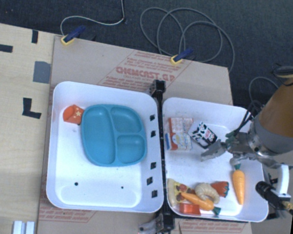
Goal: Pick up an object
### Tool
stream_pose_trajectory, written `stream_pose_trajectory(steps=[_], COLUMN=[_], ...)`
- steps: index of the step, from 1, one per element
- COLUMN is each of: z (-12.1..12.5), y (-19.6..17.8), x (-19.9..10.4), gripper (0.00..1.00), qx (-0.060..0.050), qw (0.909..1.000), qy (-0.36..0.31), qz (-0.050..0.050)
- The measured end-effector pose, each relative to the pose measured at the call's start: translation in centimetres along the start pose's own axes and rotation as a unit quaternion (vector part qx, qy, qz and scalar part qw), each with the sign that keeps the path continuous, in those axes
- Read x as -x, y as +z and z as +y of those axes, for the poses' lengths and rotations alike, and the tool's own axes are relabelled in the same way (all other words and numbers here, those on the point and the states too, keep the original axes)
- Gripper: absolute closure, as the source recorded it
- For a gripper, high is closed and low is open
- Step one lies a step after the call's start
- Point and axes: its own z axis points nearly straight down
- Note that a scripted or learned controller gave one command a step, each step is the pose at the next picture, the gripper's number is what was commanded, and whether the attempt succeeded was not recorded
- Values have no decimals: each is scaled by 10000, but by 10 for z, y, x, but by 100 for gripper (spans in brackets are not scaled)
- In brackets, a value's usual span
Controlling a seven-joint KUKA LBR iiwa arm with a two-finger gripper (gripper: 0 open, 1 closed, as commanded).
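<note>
My gripper [223, 157] hangs over the right bin [220, 109], open, with nothing between its fingers. One finger [210, 153] points left toward a black-and-white spotted toy [203, 133]; the other sits just above the top of an orange carrot [238, 186]. A white and orange packet [179, 133] lies at the bin's left side. Along the front wall sits a pile of small food toys [200, 196], among them a beige ring-shaped piece and a red piece.
The left bin [97, 199] holds a blue divided plate [114, 135] and a small orange-red toy [73, 113] at its left. A black divider [156, 142] runs between the bins. Cables [185, 33] loop on the dark floor behind the bench.
</note>
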Motion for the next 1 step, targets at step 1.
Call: stream_pose_trajectory(steps=[1], z=[-26], y=[52], x=[70], gripper=[0], qx=[-6], qw=[10000], qy=[13], qz=[-4])
